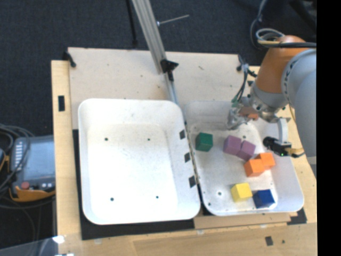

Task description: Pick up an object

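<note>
The right bin [213, 119] holds a green cube [203, 141], a purple block [238, 146], an orange block [259, 164], a yellow cube [241, 191] and a blue cube [264, 198]. My gripper [236, 119] hangs over the bin's far part, above and to the right of the green cube and just beyond the purple block. I see nothing between its fingers. The wrist hides how the fingers stand.
The left bin [96, 116] lies beside the right one. A slanted aluminium post [151, 28] rises behind the bins, its foot near the gap between them. Black clips [187, 156] sit along the shared wall. A grey device [34, 167] stands off the bench at left.
</note>
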Robot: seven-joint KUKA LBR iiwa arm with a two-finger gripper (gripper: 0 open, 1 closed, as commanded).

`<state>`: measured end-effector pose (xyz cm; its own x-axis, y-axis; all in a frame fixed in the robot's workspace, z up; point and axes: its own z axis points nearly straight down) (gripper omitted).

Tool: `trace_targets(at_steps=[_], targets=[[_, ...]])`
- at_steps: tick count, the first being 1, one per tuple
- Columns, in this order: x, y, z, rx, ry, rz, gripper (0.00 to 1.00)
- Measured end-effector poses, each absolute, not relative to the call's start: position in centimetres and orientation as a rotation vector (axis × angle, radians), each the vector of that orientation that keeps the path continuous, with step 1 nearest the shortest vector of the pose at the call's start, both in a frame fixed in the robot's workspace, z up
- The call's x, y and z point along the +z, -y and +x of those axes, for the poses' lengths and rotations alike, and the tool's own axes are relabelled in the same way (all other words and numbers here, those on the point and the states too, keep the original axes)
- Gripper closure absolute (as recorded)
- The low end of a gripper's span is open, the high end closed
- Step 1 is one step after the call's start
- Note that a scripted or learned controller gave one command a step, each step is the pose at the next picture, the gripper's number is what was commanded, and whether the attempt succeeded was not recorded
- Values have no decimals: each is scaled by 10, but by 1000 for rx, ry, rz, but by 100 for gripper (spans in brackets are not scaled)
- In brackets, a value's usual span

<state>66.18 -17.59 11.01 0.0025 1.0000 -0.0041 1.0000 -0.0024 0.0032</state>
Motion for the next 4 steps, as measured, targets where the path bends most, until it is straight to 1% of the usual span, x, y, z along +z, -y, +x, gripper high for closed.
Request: trace_targets(at_steps=[2, 3, 4], targets=[[203, 187, 664, 5, -2211, 2222, 100], [252, 194, 659, 5, -2212, 2220, 100], [241, 140, 655, 0, -2228, 2215, 100]])
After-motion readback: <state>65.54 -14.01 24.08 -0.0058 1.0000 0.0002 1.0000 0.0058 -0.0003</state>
